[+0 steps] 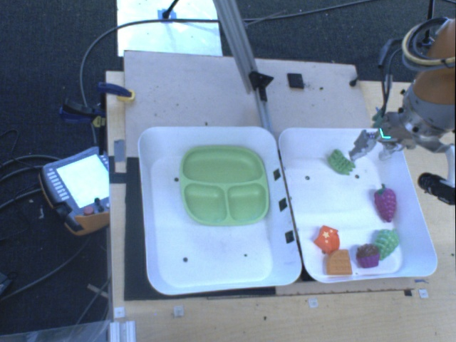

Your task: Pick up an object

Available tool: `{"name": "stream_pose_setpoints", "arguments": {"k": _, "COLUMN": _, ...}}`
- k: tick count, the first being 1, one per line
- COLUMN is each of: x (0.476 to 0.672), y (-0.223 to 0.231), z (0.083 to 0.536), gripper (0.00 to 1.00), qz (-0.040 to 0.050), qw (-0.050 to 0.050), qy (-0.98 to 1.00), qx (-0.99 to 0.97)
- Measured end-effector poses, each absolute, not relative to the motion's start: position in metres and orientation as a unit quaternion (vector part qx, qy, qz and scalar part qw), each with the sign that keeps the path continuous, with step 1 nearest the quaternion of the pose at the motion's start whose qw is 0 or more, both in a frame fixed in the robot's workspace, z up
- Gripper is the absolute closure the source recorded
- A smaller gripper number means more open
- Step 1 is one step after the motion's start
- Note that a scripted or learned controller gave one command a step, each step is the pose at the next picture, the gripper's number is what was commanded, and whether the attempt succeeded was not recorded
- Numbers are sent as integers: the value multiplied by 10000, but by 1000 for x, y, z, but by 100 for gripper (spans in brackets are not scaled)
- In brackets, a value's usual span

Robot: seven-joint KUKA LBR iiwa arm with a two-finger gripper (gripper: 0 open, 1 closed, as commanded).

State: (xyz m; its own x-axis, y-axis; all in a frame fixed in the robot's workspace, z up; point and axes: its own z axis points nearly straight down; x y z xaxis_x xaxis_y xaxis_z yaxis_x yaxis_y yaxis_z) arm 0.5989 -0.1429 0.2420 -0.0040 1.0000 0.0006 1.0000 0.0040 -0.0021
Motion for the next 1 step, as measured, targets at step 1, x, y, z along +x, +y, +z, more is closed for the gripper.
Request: {"name": "stream_pose_setpoints", "arguments": {"k": 1, "x": 600, "y": -143, "z": 244, "gripper": 0, "qz": -7, "qw": -7, "qy": -7087, "qx": -7055}}
